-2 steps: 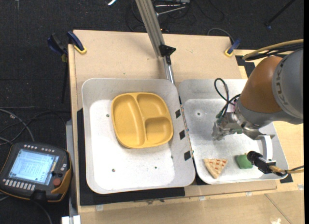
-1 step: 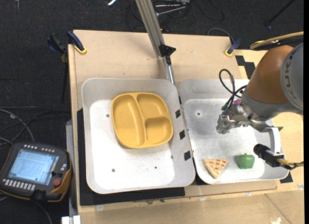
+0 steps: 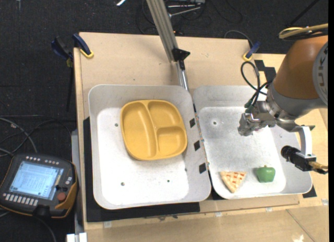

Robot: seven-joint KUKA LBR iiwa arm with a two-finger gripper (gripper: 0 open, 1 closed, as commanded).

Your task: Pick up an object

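While nothing is lifted yet: right bin, two candidate items, arm overhead.
Gripper (image 3: 247, 125) hangs over the bare upper floor of the right bin (image 3: 216, 111); jaws' state cannot be told. Pizza slice (image 3: 232, 179) and green pepper (image 3: 265, 173) lie near the front edge, apart. Yellow divided plate (image 3: 154, 130) occupies the left bin (image 3: 104, 131).

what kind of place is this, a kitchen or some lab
Most likely a robotics lab, not a kitchen: a robot arm reaches over two white bins on a clamped bench, a teach pendant lies beside it, and the pizza slice looks like a toy.
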